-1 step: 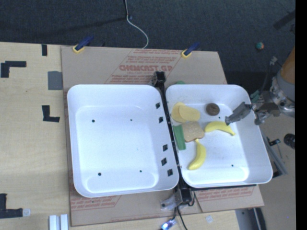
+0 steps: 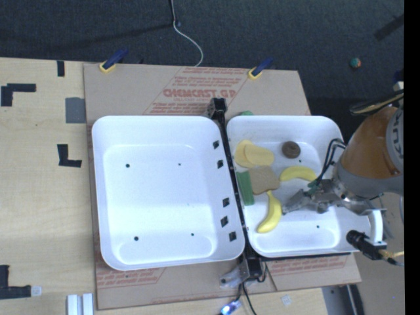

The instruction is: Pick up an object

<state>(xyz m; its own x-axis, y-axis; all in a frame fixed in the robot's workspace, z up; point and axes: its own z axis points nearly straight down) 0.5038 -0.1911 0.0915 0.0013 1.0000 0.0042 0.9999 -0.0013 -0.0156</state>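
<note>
Two white bins [image 2: 157,126], two yellow bananas [image 2: 270,214], one yellow lemon-like piece [image 2: 253,154], one tan block [image 2: 264,179], one brown disc [image 2: 291,149], one green bar [image 2: 245,188].

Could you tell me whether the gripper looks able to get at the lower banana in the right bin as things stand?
Probably yes. The gripper hangs low in the right bin, just right of the lower banana, and nothing lies between them or on the banana.

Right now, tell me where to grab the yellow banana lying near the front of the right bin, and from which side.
Take the banana across its narrow middle, coming straight down from above. It lies flat and curved, with bare bin floor on its right, while the green block and tan piece crowd its upper end. The pincer sits just to its right.
</note>
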